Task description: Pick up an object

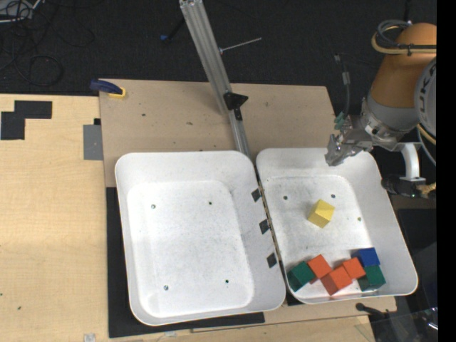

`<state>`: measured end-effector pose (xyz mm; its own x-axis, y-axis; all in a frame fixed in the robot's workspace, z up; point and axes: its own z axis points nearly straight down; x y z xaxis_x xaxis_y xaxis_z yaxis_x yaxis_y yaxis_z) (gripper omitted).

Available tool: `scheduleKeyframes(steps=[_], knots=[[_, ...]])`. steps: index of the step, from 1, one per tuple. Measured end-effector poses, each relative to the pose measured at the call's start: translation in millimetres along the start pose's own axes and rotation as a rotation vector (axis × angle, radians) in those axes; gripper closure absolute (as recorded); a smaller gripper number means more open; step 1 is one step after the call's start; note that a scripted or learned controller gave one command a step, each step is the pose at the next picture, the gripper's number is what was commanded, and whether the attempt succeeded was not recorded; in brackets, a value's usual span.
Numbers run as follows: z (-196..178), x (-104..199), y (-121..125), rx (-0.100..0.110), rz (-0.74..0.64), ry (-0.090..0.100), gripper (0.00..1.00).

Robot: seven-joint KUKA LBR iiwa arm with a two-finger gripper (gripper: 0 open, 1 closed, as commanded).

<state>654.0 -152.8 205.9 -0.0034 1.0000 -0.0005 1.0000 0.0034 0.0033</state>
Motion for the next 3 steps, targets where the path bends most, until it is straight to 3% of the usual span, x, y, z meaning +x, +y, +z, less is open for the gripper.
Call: scheduleKeyframes(steps=[3], knots=[[-17.3, 162.3, -31.9, 0.008, -0.002, 0.004, 1.00]])
